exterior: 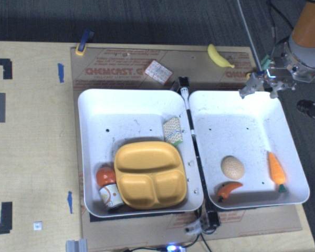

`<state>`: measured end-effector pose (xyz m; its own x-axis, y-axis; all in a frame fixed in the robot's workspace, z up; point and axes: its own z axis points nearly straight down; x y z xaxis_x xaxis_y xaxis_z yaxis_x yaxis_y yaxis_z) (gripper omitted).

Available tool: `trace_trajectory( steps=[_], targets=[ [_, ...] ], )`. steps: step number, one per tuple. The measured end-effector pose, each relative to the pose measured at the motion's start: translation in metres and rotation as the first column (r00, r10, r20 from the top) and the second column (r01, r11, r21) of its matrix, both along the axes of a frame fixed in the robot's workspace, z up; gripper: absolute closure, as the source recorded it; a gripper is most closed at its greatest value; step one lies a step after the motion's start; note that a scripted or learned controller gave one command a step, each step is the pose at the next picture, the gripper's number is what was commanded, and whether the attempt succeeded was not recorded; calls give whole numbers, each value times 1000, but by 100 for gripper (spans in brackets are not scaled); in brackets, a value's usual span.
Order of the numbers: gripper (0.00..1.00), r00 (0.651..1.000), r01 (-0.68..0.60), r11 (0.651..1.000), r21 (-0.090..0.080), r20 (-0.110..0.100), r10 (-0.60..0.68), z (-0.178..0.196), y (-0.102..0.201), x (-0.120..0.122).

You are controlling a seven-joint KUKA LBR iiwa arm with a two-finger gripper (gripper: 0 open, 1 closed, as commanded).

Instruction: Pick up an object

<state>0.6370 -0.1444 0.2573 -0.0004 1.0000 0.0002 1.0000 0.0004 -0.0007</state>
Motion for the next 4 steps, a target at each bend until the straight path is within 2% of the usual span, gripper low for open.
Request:
trace_trajectory(
  steps=[1,2,3,4],
  targets=[
    [0,1000,1,1000,-1,3,-1,-171,8,-58],
    [0,1000,1,1000,1,0,-1,-172,33,-156],
    [0,1000,2,1000,0,3,-2,-172,34,-157],
    [100,1000,1,1000,-1,8,-1,-161,34,-155]
  ],
)
